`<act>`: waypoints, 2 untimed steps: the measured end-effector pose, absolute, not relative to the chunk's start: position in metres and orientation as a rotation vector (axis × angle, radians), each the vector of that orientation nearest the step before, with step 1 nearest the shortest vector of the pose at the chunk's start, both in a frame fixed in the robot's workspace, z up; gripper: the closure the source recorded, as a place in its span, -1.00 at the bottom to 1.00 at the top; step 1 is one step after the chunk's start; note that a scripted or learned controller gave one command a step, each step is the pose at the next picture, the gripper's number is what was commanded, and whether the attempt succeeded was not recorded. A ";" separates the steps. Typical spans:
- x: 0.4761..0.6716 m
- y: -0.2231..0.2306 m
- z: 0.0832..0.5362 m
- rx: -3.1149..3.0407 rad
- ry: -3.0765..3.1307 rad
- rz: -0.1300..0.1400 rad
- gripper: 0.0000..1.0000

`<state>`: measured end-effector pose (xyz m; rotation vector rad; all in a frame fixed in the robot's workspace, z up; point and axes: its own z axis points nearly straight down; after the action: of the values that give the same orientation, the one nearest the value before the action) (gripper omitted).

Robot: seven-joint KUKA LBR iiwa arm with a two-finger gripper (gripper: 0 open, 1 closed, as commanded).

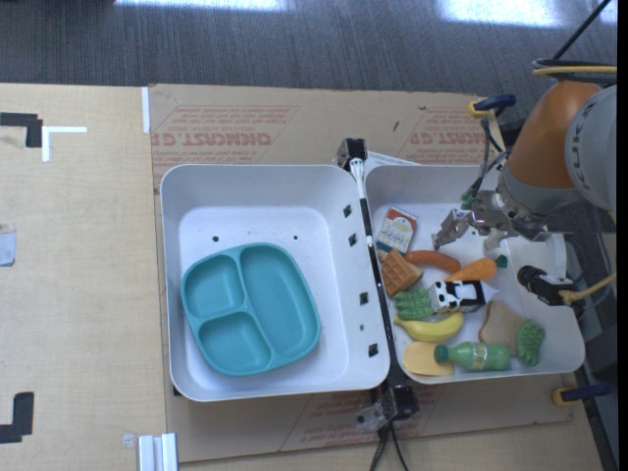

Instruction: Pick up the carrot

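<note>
The table point(78, 292) is lying pale under everything, with a sheet of brown cardboard point(255, 126) spread beneath the two bins. The left bin point(250, 189) is sitting beside the right bin point(564, 351), their inner walls touching along a row of black clips. In the left bin a teal divided tray point(252, 308) is resting flat, tilted a little toward the near left corner.

My arm point(564, 135) is reaching in from the right (the orange band is showing just above the wrist), and my tool point(459, 226) is hanging over the far part of the right bin. Its metal fingers are looking slightly parted, with nothing between them, so I am reading it as released.

Among the food toys, the banana point(437, 329) is lying near the front, touching a green bottle point(475, 357) that is lying on its side. A slice of toast point(498, 328) is sitting beside a green vegetable point(531, 341). A waffle point(400, 272) is resting near the dividing wall, with a small carton point(396, 231) behind it and a black-and-white cow point(461, 295) to its right.

The carrot point(478, 270) is lying on the bin floor just below and right of my tool, next to an orange sausage point(433, 259).
</note>
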<state>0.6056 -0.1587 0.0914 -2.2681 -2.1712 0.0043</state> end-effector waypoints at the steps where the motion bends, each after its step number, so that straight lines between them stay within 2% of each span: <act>1: 0.548 -0.168 0.092 -2.394 -2.033 0.002 -1.00; 2: 0.491 -0.205 0.093 -2.314 -2.121 -0.008 -1.00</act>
<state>0.4914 -0.2055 0.0928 -2.3138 -2.1207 -0.0083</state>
